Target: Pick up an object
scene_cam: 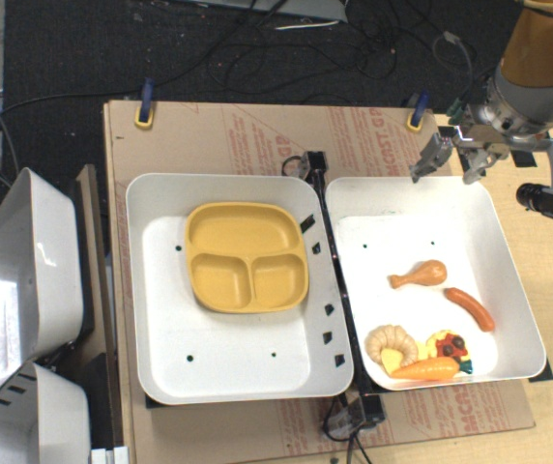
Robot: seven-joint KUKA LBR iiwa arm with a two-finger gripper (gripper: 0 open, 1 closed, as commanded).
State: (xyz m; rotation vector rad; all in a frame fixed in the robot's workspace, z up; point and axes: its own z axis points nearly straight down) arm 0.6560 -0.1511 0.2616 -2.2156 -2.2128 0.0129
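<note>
Two fingers spread, nothing between, above right bin's far rim; toys along near edge.

**Count of things on the bench**

Two white bins sit side by side: the left bin and the right bin. The left one bears one yellow divided plate. The right one bears one toy drumstick, one sausage, one shrimp-like piece, one carrot and one many-coloured piece, perhaps a pizza slice. Two yellow clamps grip the board's far edge.
</note>
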